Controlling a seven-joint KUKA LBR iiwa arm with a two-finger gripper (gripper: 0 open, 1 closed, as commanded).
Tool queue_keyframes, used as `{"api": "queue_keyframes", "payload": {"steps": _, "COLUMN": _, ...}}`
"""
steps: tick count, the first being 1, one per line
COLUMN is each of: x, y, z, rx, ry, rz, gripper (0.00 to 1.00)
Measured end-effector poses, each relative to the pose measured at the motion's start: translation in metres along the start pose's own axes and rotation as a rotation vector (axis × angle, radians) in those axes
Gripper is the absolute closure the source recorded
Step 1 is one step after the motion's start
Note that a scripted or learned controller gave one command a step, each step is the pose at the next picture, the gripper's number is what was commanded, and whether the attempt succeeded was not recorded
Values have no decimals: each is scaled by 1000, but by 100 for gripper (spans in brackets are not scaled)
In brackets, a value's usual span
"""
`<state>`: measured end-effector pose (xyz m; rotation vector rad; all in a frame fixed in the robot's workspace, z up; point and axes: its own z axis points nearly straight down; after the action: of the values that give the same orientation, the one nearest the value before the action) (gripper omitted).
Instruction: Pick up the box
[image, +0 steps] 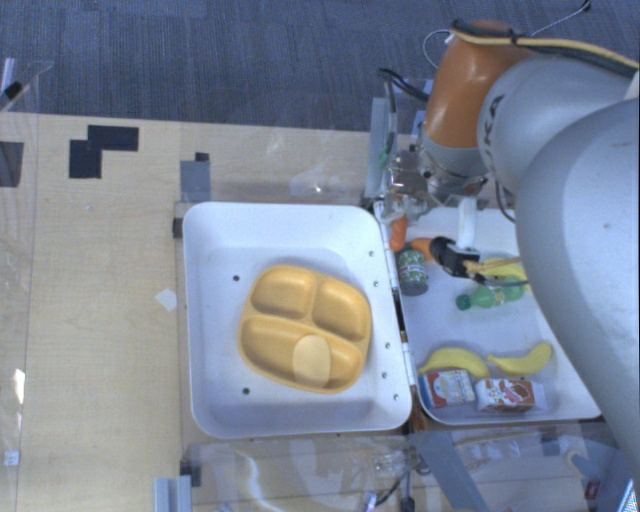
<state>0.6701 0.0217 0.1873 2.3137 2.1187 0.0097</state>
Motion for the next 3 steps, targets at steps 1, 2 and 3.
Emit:
{"api": "queue_keyframes", "payload": {"steps": 1, "x": 92, "y": -36, "z": 37, "rx": 5, "ry": -1, "rz": 189, "gripper": 100}}
{"api": "queue_keyframes", "payload": {"steps": 2, "x": 77, "y": -72, "z": 1, "rx": 4, "ry": -1, "rz": 98, "gripper": 100}}
{"api": "queue_keyframes", "payload": {"steps": 3, "x": 156, "y": -154, "z": 68, "rx": 4, "ry": 12, "rz": -44, "gripper": 100}}
